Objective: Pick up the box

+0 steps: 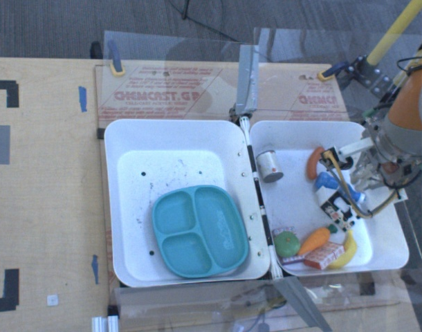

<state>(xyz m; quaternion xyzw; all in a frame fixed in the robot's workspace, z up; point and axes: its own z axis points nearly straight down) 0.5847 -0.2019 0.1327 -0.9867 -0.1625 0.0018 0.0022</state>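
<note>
The box (324,256) is small and red-orange. It lies flat near the front wall of the right bin (294,133), just below a carrot (315,240) and against a banana (346,250). My gripper (339,189) reaches in from the right and hangs low over the right half of that bin, above a blue object (328,182). It sits behind the box and apart from it. The grey wrist (389,151) and loose cables hide part of the bin floor.
The right bin also holds a metal can (269,165), a red sausage (314,162), a green apple (288,243) and a purple item (291,260). A teal divided plate (199,230) lies in the left bin (128,151). A yellow pole (398,23) slants at the upper right.
</note>
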